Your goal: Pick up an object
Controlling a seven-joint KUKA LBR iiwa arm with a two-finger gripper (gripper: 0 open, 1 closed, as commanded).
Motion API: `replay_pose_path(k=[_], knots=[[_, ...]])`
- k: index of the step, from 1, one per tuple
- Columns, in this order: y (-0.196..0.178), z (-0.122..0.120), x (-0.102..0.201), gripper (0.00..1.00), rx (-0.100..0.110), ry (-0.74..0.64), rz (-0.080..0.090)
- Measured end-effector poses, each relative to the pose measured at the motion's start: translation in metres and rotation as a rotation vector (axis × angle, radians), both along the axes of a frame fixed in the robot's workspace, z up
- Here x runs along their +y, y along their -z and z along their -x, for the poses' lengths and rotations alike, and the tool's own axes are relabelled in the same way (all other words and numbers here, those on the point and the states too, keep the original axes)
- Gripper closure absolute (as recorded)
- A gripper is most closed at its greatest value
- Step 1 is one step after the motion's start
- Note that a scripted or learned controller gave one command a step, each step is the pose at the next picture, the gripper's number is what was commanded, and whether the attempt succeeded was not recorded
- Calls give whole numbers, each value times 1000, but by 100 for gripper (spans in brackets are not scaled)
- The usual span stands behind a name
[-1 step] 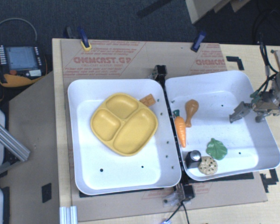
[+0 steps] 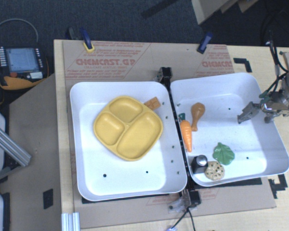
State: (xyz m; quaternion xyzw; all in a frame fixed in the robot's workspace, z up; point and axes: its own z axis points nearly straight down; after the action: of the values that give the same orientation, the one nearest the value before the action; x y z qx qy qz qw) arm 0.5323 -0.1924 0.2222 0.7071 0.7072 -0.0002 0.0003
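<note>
Fingers (image 2: 255,113) are spreading wide, holding nothing, over the right bin's (image 2: 241,83) right edge; carrot (image 2: 186,134), cookie (image 2: 214,170) and leaf (image 2: 223,153) are lying near its left edge.

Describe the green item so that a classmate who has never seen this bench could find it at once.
Start at the right-hand white bin and look to its near edge. The green leaf-shaped piece lies there, just above the round speckled cookie and to the right of the orange carrot. It is the only green, crinkled, flat thing among them.
</note>
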Motion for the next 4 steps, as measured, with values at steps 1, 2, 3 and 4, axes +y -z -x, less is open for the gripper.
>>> replay_pose_path(k=[1, 2, 3, 4], knots=[[61, 4, -4, 0, 6, 1, -3], [109, -2, -10, 0, 5, 0, -3], [132, -4, -12, 0, 1, 1, -2], [116, -10, -9, 100, -15, -2, -5]])
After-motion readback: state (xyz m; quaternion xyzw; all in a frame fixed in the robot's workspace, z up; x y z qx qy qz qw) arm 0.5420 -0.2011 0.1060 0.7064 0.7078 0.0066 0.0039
